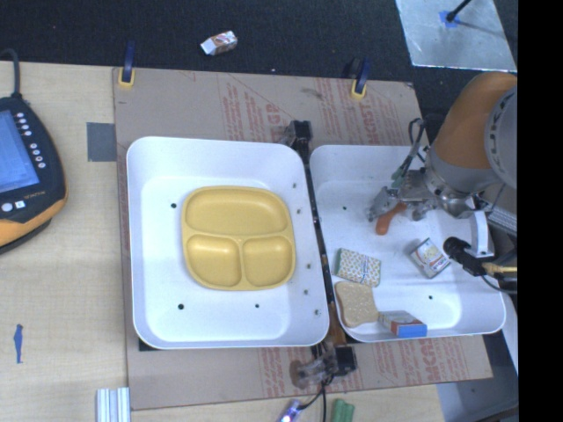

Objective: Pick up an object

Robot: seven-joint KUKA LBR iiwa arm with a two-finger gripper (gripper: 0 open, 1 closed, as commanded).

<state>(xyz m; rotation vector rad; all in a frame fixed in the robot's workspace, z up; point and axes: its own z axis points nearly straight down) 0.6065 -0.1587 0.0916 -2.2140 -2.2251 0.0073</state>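
In the camera view, the gripper (390,205) is seen low inside the right bin (347,192), in its upper half. An orange piece (384,225) lies at the gripper's tip, touching it or very nearly so. Whether the gripper is released or clenched cannot be told, and no grasp on the piece can be confirmed. Nothing is seen lifted off the bin floor, so the task is judged not yet done. If the piece is the target, the closing, the lift and a check of the hold are all left.

Room is judged fair. On the gripper's far side from the arm (466,139), bare floor runs to the wall shared with the left bin (149,236), where a plate (237,236) lies well apart from the tool. Nearer the camera than the gripper, a carton (428,258) is near on the arm's side, and a sachet (359,267) on the other. Toast (355,304) and a blue box (403,325) lie further off by the front rim. Straight above the gripper nothing is seen in the way, so a vertical lift is judged safest. A sideways sweep toward the camera would risk the carton.
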